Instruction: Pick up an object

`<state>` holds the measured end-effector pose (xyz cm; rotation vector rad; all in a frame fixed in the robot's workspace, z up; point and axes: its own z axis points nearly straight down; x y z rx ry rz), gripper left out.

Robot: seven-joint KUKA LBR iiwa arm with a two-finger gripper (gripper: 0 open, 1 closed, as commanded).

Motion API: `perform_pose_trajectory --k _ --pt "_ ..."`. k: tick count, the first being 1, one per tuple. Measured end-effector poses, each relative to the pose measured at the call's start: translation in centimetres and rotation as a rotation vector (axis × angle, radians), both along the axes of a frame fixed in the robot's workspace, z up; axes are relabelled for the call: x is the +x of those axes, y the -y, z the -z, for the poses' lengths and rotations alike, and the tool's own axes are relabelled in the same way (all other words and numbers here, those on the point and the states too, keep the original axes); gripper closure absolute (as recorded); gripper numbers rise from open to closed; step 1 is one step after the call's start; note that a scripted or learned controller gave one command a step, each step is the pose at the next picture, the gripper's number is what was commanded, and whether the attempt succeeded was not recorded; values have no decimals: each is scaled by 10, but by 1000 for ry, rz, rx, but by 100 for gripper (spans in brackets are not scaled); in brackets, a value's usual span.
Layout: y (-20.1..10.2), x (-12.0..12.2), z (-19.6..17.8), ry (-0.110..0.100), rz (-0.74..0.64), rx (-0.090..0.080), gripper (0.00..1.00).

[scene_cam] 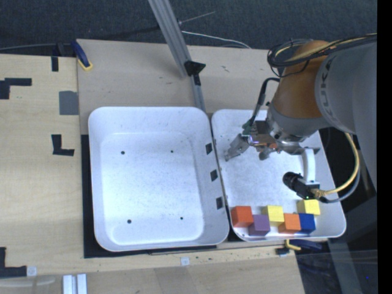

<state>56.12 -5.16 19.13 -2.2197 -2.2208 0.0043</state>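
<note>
Your gripper [240, 148] hangs over the right bin [245, 176]; I cannot tell its state. The blocks [275, 219] lie well apart, along the near edge.

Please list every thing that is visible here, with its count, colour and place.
Bins: 2, white, side by side on the bench; left bin, right bin.
Orange cubes: 2, at the right bin's near edge.
Yellow cubes: 2, same row.
Purple cube: 1, same row.
Blue cube: 1, same row.
Metal pole: 1, grey, behind the bins.
Arm: 1, grey and orange, from the right.
Gripper: 1, over the right bin's far part.
</note>
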Motion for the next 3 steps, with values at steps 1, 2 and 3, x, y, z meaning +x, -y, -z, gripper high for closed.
perform_pose_trajectory --k 1,2,3 --pt "-87 1 0 1 -9 4 0" --pt "-95 -15 -145 7 -2 1 0" --pt "-95 -15 -151 0 -3 -1 100"
